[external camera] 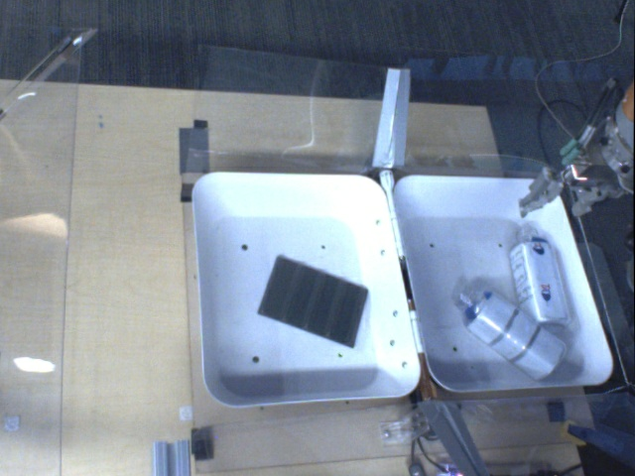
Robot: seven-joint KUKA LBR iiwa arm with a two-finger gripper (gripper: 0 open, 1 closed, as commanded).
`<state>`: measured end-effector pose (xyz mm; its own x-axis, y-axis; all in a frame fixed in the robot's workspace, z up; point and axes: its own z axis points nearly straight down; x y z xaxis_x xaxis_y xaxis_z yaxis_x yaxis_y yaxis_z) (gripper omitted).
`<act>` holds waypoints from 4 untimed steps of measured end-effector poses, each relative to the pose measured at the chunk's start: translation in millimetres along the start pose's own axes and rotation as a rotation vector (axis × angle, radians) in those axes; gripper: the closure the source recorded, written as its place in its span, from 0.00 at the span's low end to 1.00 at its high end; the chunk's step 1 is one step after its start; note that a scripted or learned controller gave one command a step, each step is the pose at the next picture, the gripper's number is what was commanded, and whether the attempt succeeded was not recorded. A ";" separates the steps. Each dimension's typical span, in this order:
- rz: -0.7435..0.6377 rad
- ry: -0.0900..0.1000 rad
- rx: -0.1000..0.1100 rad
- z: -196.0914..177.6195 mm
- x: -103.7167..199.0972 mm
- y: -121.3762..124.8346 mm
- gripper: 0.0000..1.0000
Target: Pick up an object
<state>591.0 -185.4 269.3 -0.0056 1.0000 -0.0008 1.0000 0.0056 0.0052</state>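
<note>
pale wood worktop (99,296), light plywood look, sits on dark grey-blue carpet floor (248,8) running across the top of the view. clear plastic sheeting (40,226) lies over the worktop's left part, glare patches on it. two shallow white plastic bins side by side: left white bin (213,296) and right white bin (437,216), rims touching at a central seam. grey metal bar (391,117) stands up behind that seam. small black brackets (195,139) at the left bin's back-left and front-left corners. loose cables (575,77) hang over the carpet behind the right bin's back-right corner.

left bin: flat dark grey ribbed rectangular pad (314,300), lying flat near the bin's middle, rotated askew to the rim, faint parallel stripes along it.

right bin: white cylindrical bottle with a label (539,282) lies on its side toward the right wall; label has blue and red marks, too small to read. just in front of it, touching or nearly so, a silvery-grey clear plastic bottle (508,325) also on its side, its cap end pointing toward the seam, in the front-right part of the bin.

grey two-finger claw (549,192) is over the right bin's back-right rim, above and apart from the white bottle; cannot tell if it's spread or pressed together, nothing seen in it.
</note>
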 end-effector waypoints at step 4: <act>-0.200 -0.032 -0.063 145.0 -25.7 -29.0 0.00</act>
<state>562.9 -211.4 124.2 -0.2025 0.9785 -0.0395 0.9767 0.2047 0.0640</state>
